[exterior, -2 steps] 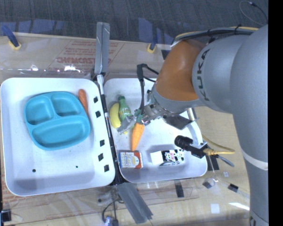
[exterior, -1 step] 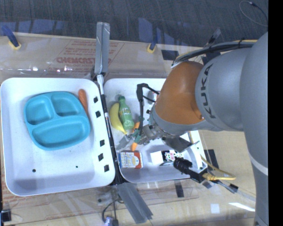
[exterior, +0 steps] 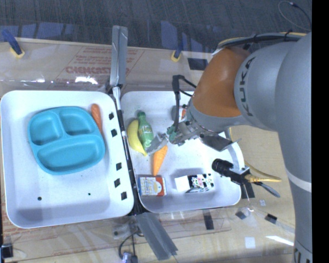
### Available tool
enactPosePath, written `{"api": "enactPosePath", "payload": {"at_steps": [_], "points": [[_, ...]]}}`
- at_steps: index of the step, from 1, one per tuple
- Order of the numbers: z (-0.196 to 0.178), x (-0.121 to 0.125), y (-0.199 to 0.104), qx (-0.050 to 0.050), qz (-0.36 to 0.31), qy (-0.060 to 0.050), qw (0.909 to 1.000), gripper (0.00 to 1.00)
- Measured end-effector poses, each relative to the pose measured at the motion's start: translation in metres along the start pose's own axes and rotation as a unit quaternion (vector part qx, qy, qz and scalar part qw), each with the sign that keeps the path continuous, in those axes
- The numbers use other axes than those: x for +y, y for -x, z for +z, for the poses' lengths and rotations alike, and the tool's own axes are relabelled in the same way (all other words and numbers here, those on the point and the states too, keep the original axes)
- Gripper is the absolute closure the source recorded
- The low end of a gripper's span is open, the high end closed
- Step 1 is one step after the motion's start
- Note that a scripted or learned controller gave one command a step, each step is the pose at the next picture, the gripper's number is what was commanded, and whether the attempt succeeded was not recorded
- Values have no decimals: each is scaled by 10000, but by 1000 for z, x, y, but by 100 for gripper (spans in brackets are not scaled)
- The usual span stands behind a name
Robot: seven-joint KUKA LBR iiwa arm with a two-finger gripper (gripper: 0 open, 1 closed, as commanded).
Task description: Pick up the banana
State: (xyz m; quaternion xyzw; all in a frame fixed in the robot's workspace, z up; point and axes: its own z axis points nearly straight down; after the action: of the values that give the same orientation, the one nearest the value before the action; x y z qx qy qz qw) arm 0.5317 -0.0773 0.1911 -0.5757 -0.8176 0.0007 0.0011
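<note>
The pincer point(exterior: 165, 138) sits low in the right bin point(exterior: 230, 199), its tips close against the green bottle point(exterior: 145, 129) and just above the top of the loose carrot point(exterior: 159, 159). Whether it stands wide or narrow I cannot tell; nothing shows between its tips.

The risk, as I judge it, comes from crowding. The banana point(exterior: 133, 137) lies at nine o'clock from the pincer, with the green bottle touching its right flank and lying between the two. A closing stroke from this side may catch the bottle instead, or push both against the bin's left wall. The carrot at six o'clock may get nudged as well. The banana's curved, smooth skin may also slip out of a shallow pinch.

The banana is yellow, short and gently bowed, lying roughly lengthwise near the left wall of the right bin, its lower tip pointing toward the carrot.

Further out, a small carton point(exterior: 151, 186) and a printed box point(exterior: 195, 182) lie at five to six o'clock; the left bin point(exterior: 22, 201) holds a blue tray point(exterior: 67, 138) and a second carrot point(exterior: 96, 116).
</note>
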Motion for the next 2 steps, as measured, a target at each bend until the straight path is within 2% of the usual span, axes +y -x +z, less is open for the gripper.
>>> {"api": "enactPosePath", "payload": {"at_steps": [1,2], "points": [[0,59,-39,2,-229,-1,9997,0],[66,-57,7,-4,-333,1,9994,0]]}}
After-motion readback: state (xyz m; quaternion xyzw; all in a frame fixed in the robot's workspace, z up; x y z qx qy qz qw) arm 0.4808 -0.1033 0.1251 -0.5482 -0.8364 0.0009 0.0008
